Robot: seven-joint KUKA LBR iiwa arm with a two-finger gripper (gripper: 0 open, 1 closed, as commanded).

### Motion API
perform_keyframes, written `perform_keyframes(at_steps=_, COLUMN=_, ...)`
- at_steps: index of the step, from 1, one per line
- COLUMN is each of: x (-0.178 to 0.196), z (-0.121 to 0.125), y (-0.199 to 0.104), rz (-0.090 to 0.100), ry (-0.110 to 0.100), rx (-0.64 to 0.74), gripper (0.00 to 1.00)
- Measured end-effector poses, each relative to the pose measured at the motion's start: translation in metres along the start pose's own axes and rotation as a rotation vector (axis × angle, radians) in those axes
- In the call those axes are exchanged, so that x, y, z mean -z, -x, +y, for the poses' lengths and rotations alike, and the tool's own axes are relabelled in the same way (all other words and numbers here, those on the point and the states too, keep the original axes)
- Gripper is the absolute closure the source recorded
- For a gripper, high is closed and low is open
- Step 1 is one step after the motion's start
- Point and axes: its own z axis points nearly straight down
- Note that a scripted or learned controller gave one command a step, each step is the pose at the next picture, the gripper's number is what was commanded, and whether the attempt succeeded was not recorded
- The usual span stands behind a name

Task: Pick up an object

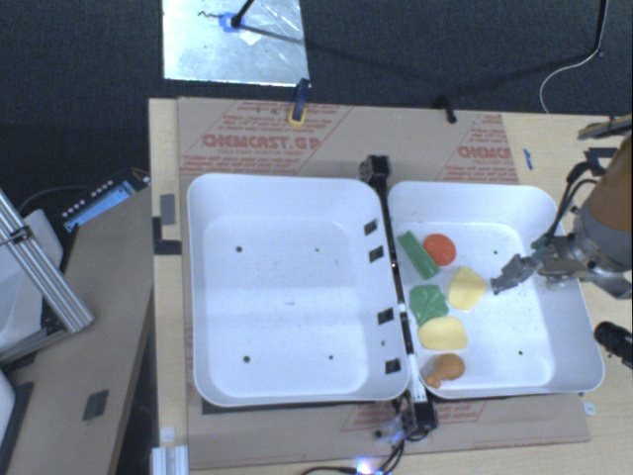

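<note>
The right bin (529, 349) holds several small objects along its left side. A green stick (417, 253) lies beside a red-orange ball (440, 248). Below them sit a pale yellow lump (467, 289), a green piece (427, 302), a yellow piece (442, 333) and an orange-brown piece (445, 368). My gripper (508, 273) reaches in from the right and hangs just right of the pale yellow lump, a small gap apart. I see nothing held in it.
The left bin (287, 295) lies beside the right one, with black clips (381, 255) along the shared divider. Both rest on a cardboard sheet (257, 139). A silver plate (232, 28) lies on the floor at the back. A metal frame (40, 275) stands far left.
</note>
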Motion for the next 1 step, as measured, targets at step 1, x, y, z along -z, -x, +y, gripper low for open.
perform_keyframes(at_steps=1, x=-0.1173, z=-0.0252, y=-0.0766, rz=0.007, ry=-0.007, rx=0.006, gripper=0.00)
